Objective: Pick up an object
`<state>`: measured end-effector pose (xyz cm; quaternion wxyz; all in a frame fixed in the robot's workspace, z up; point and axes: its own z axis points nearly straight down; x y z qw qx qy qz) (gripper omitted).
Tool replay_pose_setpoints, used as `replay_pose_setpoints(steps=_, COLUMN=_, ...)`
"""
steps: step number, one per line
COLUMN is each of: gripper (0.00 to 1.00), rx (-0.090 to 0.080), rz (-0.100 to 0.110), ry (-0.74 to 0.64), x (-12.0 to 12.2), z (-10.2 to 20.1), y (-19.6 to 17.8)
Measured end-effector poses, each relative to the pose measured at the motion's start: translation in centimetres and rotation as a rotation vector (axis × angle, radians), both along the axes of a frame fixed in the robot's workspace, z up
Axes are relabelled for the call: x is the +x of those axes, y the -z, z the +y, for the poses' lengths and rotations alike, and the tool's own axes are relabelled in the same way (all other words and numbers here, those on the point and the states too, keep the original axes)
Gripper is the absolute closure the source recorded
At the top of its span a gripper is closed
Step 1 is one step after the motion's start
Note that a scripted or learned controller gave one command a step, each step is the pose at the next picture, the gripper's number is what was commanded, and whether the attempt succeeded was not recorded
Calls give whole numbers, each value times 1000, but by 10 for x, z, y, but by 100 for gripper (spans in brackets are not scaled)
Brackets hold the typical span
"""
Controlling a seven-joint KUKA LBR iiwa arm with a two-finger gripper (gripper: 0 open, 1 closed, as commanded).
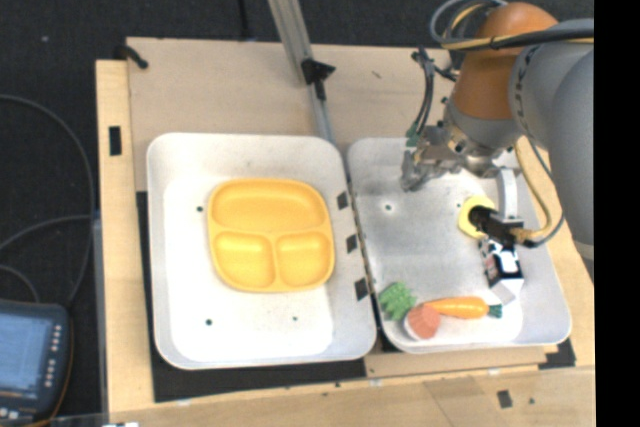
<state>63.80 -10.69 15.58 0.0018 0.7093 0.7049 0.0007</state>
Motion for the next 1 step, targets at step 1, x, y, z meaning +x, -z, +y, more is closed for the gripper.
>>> replay_pose_setpoints(steps=1, gripper=100, rx=0, rz=-4, ry=-4, x=-1, z=-2, y=-65)
